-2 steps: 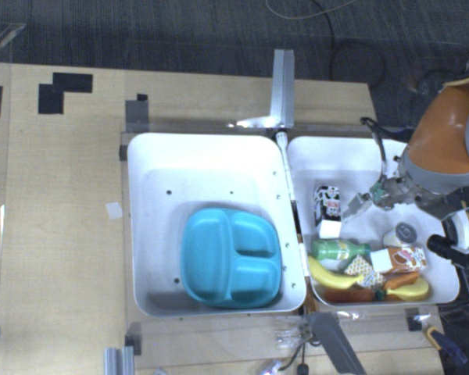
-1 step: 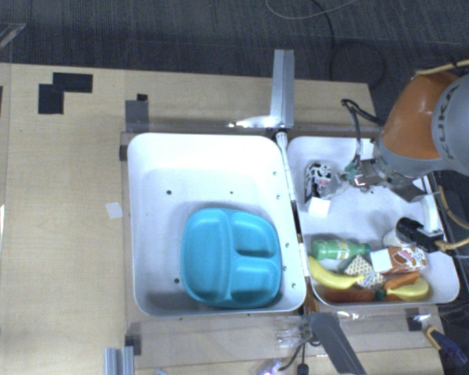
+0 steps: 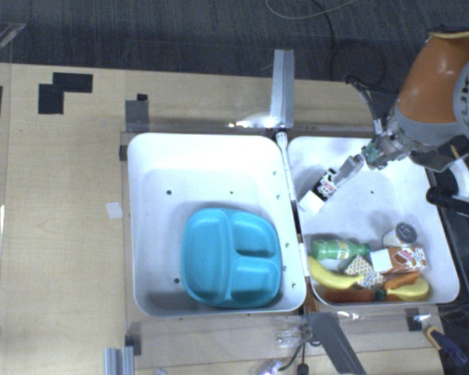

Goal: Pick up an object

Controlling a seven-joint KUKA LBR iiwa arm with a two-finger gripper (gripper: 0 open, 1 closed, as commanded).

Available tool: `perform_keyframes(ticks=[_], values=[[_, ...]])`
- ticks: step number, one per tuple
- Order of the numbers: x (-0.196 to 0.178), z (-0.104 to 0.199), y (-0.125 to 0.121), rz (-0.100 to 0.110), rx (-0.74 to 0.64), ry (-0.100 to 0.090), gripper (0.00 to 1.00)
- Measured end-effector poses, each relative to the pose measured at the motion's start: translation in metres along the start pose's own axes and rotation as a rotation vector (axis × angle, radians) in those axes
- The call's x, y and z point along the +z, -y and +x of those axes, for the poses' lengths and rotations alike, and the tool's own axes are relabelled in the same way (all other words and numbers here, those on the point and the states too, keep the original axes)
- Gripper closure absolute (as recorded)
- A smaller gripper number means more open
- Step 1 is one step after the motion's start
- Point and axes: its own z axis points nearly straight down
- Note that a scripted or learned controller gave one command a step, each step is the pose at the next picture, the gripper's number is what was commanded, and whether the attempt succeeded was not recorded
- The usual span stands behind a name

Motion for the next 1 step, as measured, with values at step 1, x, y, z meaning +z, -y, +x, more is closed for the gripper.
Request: perform_keyframes(ticks=[1], values=[[0.0540,0.0015,-0.0418,-0.011,-0.180,0.004,0.00]])
